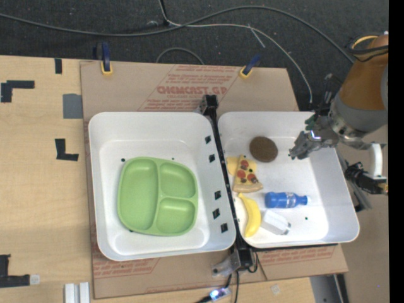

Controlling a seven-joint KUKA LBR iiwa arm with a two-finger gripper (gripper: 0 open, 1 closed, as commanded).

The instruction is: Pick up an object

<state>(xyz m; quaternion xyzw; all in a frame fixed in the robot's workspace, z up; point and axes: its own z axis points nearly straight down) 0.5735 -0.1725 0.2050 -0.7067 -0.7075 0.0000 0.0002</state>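
Observation:
The right bin (328, 188) holds a brown round cookie (263, 149), a pizza slice (245, 176), a yellow banana (250, 214), a blue bottle (285, 200) lying on its side and a small white block (275, 223). My gripper (305, 145) hangs over the bin's upper right part, just right of the cookie and apart from it. Nothing shows between its fingers.
The left bin (101, 169) holds a green divided plate (158, 196). A black clip divider (214, 163) runs between the bins. Cables cross the dark floor behind the bench. The grey arm with its orange band (366, 87) comes in at the right edge.

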